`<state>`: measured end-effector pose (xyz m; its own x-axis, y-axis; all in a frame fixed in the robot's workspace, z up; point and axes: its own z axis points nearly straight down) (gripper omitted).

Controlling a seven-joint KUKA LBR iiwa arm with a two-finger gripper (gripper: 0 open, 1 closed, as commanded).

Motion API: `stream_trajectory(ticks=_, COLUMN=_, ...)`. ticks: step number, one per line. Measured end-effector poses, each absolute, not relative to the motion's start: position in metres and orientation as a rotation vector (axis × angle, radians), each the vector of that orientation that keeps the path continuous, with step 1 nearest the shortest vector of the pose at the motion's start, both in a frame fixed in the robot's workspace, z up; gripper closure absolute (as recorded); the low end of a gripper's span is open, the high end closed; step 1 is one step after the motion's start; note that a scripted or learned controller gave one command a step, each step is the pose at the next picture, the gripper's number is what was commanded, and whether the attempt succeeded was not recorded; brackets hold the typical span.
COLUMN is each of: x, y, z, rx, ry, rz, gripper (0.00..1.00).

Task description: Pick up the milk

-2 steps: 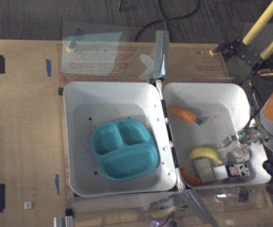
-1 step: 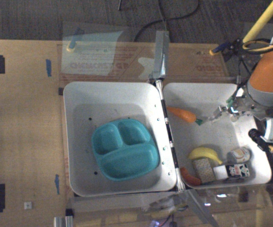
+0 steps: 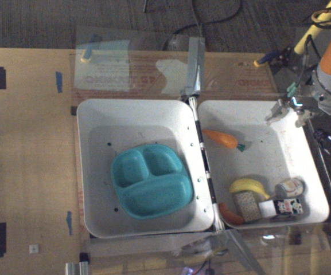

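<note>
Hand (image 3: 286,111) looks spread, w/ nothing held, over right bin's (image 3: 320,176) far edge; milk (image 3: 287,207) in near corner.

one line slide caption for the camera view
Gripper above the right bin's far corner; milk lies untouched at its near edge.

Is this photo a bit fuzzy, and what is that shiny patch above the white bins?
In the camera view the whole frame is soft, so the print on the milk cannot be read; the pale patch is glare on a clear sheet behind the left bin; the gripper and arm at the right edge look blurred; shadows in the right bin are faint.
</note>
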<state>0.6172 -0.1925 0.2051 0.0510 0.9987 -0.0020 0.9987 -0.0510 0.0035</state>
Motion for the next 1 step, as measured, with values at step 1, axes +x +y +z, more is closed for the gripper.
stream_trajectory(ticks=1, x=0.6246, y=-0.1693, z=0.2315, rx=2.285, ry=2.15, rz=0.002, gripper=0.0)
